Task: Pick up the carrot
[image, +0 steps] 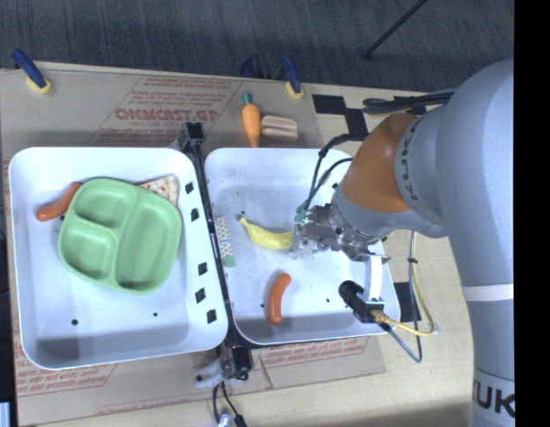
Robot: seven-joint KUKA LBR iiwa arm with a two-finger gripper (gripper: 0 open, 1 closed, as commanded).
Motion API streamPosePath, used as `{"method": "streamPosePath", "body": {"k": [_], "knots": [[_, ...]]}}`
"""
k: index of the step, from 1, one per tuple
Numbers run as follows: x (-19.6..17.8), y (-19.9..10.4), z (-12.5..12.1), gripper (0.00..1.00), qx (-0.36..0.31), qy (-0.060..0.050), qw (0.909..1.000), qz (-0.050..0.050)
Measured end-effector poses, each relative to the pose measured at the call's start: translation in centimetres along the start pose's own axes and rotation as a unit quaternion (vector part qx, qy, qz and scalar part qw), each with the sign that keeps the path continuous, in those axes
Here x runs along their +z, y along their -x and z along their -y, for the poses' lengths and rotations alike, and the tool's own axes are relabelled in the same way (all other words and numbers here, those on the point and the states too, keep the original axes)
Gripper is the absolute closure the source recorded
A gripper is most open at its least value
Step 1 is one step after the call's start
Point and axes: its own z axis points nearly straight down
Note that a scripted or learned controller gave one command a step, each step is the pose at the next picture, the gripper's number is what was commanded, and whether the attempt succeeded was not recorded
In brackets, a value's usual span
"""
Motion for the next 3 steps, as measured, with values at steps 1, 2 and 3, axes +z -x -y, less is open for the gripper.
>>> {"method": "streamPosePath", "body": {"k": [1,2,3], "knots": [[-15.6,5.4,3.9,1.00,-0.030,0.004,0.9996,0.001],[-12.6,0.0,6.2,1.00,0.055,0.001,0.9985,0.000],[-8.3,-9.2,7.9,1.00,0.228,0.000,0.9737,-0.001]]}}
